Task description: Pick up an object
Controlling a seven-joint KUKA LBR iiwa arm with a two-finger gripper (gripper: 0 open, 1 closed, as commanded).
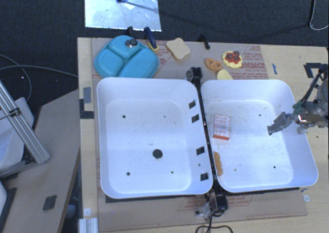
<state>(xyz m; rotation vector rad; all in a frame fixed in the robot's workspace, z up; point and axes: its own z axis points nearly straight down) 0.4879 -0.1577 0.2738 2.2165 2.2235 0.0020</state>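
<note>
Bins sit side by side on the tabletop [87, 72], two of them, both white and shallow. The right bin [288, 90] has a small white packet [221, 126] with red on it, lying flat near the bin's left side. Lower down in the same bin, right against the left wall, lies a little orange-brown piece [218, 163]. The gripper [280, 123] is over the right part of that bin, coming in from the right edge. It looks grey and blurry, and I cannot tell if it is open or closed, or if it has hold of anything. The packet is well apart from the gripper, off to its left, with bare white bin floor between them. The orange-brown piece is also well apart from the gripper, to its left and lower down. The left bin [110, 90] has a small dark round thing [157, 154] on its floor, near the middle and a bit low. Behind the bins, on the tabletop, there is a blue tray [127, 58] with round parts in it. Near it lies a toy slice of bread [178, 49]. Farther right are a small pretzel [213, 64], a little round pizza [232, 58] with red on top, and a yellow piece [224, 75] just beside the back rim of the right bin. A shiny square sheet [103, 0] lies on the dark floor behind the tabletop.
</note>
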